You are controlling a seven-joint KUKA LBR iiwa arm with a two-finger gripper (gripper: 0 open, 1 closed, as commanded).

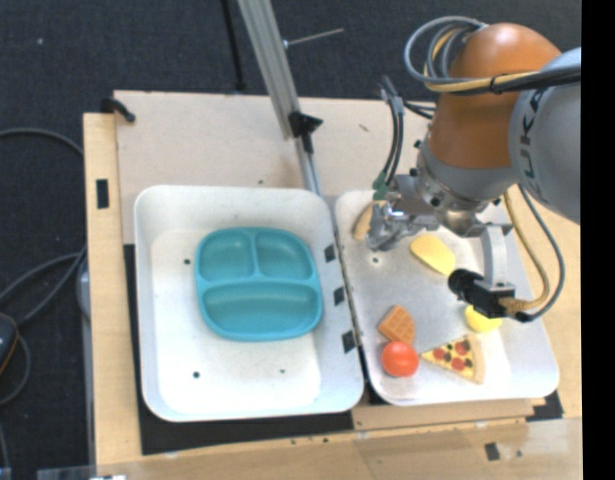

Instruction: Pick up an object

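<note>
The pincer (pixel 384 230) hangs low at the right bin's (pixel 532 383) back-left corner, whether parted or together I cannot tell, toys scattered nearby, and it risks scraping the wall and missing the yellow piece (pixel 433 254).

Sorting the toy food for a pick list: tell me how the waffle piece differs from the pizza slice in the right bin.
The waffle piece is plain orange-brown and roughly square; the pizza slice is a triangle, yellow with red spots. The waffle piece is smaller and lies nearer the bin's middle; the pizza slice lies by the near rim. Both lie flat in the right bin, beside the red ball.
</note>
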